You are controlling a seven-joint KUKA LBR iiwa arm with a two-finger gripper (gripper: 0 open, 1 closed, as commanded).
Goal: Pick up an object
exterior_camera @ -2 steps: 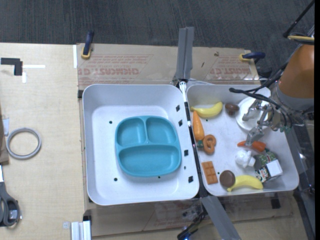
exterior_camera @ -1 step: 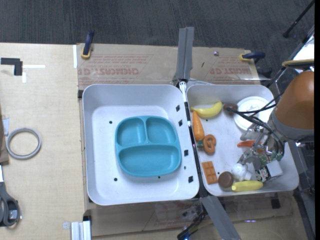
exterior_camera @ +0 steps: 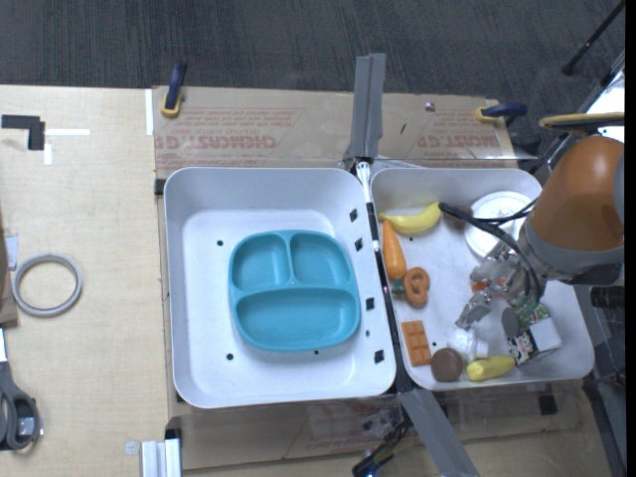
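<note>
We are looking down at the gripper [exterior_camera: 484, 301] hanging low inside the right bin [exterior_camera: 566, 361], among the toy food; its metal fingers are blurring into the clutter, so we cannot tell how wide they are standing or whether anything is sitting between them. Near it are lying a banana [exterior_camera: 417, 219], a carrot [exterior_camera: 395, 253], a pretzel [exterior_camera: 416, 284] and a brown ball [exterior_camera: 447, 364]. The left bin [exterior_camera: 189, 296] is holding a blue divided plate [exterior_camera: 294, 290].

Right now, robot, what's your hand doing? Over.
Hand low in right bin, nothing seen held. Toy food nearby: carrot, banana. Blue plate left bin.
</note>
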